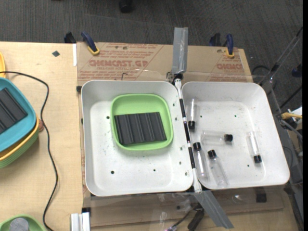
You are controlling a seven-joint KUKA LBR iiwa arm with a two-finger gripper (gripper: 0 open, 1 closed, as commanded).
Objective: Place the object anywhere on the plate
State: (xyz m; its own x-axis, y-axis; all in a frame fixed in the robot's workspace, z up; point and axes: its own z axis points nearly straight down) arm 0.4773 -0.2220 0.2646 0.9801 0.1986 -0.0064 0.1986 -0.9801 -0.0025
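Now: tubes in one bin, plate in the other

Right, looking down from the overhead camera. The green plate (141, 99) sits in the left bin (134, 173), the one farther from the arm's side, with a dark ridged mat (140, 128) on it. Over in the right bin (236, 110), nearer the arm's side, several clear tubes (217, 138) with black caps lie scattered, well apart from the plate.

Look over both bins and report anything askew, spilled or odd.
Nothing looks spilled or broken. The clear tubes lie scattered at mixed angles in the right bin. The green plate in the left bin sits slightly rotated, with a dark ribbed insert on it. Both bins show small dark specks.
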